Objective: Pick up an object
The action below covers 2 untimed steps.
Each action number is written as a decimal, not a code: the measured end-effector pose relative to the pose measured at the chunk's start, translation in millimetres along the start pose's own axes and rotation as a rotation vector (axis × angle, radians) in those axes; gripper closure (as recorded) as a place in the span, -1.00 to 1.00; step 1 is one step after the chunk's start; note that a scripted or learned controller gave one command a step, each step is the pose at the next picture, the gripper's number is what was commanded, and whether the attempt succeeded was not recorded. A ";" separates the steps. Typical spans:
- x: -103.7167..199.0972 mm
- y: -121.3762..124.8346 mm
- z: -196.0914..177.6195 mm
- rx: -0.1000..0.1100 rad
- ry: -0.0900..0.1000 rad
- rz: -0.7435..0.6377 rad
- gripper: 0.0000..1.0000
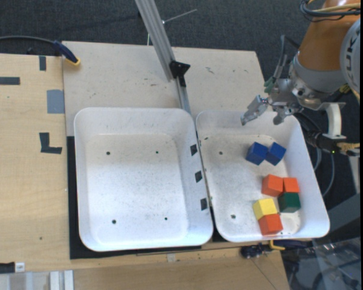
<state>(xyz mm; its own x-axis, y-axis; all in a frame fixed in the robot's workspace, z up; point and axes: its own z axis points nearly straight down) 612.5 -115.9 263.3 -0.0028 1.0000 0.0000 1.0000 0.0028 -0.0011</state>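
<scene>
Camera view looks down at a slant on a pale wooden tabletop (24, 180) carrying two shallow white bins side by side. At the upper right of the frame the grey arm (327, 47), with its orange band, reaches in, and its pincer (265, 115) hangs over the top rim of the right bin (230, 180). Its two fingers are spread wide apart with nothing between them; one finger (251, 112) points down and to the left, the other lies closer to the bin's right wall.

All the objects lie in the right bin, along its right side. Two blue blocks (265, 153) sit touching each other just below the pincer, a darker one on the left and a lighter one on the right. Lower down is a tight cluster: two orange blocks (279, 185) side by side at the top, a dark green block (290, 202) under the right one, a yellow block (265, 208) to the green one's left, and a red-orange block (270, 223) at the bottom, near the bin's lower rim.

The left bin (133, 180) shows a speckled white floor. A slanted metal rail (158, 32) runs from the top of the frame down toward the gap between the bins.
</scene>
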 end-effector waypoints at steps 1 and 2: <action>-0.1 0.0 0.0 0.000 0.000 0.000 -1.00; 1.0 1.2 43.7 0.005 -0.001 0.001 -1.00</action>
<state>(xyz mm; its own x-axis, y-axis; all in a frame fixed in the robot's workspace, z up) 613.7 -115.0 219.6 -0.0016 1.0000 -0.0009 1.0000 0.0015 -0.0057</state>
